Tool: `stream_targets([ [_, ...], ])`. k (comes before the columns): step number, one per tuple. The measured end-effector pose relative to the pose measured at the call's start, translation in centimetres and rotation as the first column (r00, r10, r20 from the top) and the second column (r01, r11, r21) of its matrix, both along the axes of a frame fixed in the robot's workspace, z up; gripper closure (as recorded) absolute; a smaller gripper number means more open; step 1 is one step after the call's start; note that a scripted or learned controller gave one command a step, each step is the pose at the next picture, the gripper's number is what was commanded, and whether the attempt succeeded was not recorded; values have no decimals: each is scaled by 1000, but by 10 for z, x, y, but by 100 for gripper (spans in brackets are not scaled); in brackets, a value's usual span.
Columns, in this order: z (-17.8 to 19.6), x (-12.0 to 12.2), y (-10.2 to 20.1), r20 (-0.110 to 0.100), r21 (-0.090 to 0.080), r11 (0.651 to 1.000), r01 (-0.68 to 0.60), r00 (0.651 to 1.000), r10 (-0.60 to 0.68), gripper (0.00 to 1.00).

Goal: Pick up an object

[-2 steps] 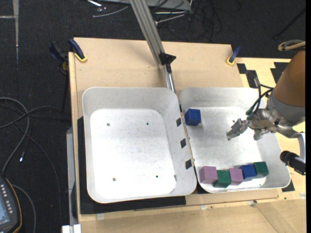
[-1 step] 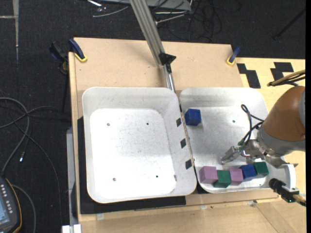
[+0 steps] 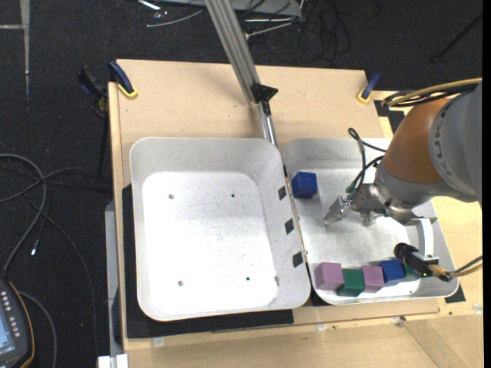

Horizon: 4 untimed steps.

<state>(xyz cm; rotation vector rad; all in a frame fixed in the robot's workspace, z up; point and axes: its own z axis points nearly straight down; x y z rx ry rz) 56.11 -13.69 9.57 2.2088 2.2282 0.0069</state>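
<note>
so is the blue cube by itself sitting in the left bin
No, the blue cube sits in the right bin, near its upper left corner, apart from the blocks along the bottom edge.

Right bin (image 3: pixel 326 150) middle open, blue cube (image 3: pixel 304 184) beside divider, blocks (image 3: pixel 360 277) crowding near wall

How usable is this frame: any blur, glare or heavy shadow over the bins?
Camera view: lighting even, shadows soft. The blue cube and the row of blocks in the right bin read sharply. The left bin is bright without washing out. The tool looks slightly soft, so its fingers are hard to read.
</note>
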Motion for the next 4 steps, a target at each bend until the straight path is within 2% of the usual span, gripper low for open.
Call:
stream_targets([
  [1, 105, 65, 42, 7, -1, 1000, 1, 1000, -1, 0],
  [2, 25, 34, -53, -13, -3, 1000, 17, 1000, -17, 0],
  [3, -1, -54, -81, -9, -1, 1000, 15, 1000, -15, 0],
  [4, 0, -26, -88, -5, 0, 1000, 6, 1000, -6, 0],
])
